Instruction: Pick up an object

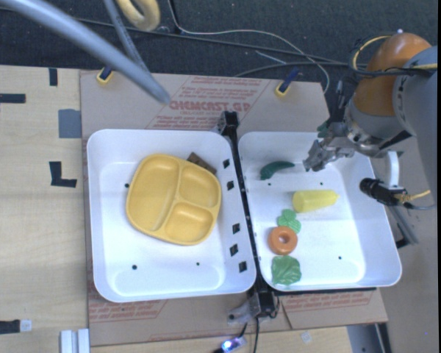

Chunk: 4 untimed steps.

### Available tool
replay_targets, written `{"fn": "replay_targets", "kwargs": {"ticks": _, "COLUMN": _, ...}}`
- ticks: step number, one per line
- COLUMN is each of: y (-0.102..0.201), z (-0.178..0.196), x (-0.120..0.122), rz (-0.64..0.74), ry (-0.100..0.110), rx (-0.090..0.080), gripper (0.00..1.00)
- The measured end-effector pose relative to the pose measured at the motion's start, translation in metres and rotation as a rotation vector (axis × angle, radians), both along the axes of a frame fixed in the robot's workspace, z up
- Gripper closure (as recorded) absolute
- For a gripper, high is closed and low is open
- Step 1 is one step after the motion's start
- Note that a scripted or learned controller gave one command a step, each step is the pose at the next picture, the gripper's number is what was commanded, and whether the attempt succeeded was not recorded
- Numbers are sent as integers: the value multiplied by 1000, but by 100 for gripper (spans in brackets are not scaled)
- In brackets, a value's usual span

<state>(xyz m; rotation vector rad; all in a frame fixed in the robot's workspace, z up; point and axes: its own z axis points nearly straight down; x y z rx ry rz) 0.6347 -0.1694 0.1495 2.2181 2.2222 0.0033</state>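
Left bin [110, 219]: shallow, white. Holds one yellow divided plate [174, 198], three compartments, lying toward the far edge; a small dark object [198, 159] peeks out at the plate's far rim, kind not discernible.

Right bin [367, 248]: shallow, white. Holds five small toy foods, listed by size:
- Yellow corn cob [314, 200], centre of bin, lying flat. Likely light, stiff plastic, smooth and prone to slipping; best taken across its narrow middle.
- Green leafy piece [286, 270], near edge.
- Dark green pod-shaped piece [276, 169], far-left corner, thin, a low target.
- Orange ring [283, 240], between centre and near edge; take across the rim.
- Small green leaf [287, 220], touching the ring's far side.

Gripper [316, 157]: over the right bin's far edge, between pod and corn, tips pointing down. Fingers too blurred to judge spread or closed; nothing seen between them.
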Motion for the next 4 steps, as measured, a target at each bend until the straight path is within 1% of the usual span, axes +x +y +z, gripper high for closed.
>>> {"fn": "replay_targets", "kwargs": {"ticks": 2, "y": 5, "z": 115, "x": 19, "rz": 1, "ry": -3, "rx": -2, "gripper": 100}}
{"fn": "replay_targets", "kwargs": {"ticks": 3, "y": 5, "z": 119, "x": 19, "rz": -1, "ry": 3, "rx": -2, "gripper": 100}}
{"fn": "replay_targets", "kwargs": {"ticks": 4, "y": 59, "z": 104, "x": -1, "rz": 2, "ry": 7, "rx": 0, "gripper": 100}}
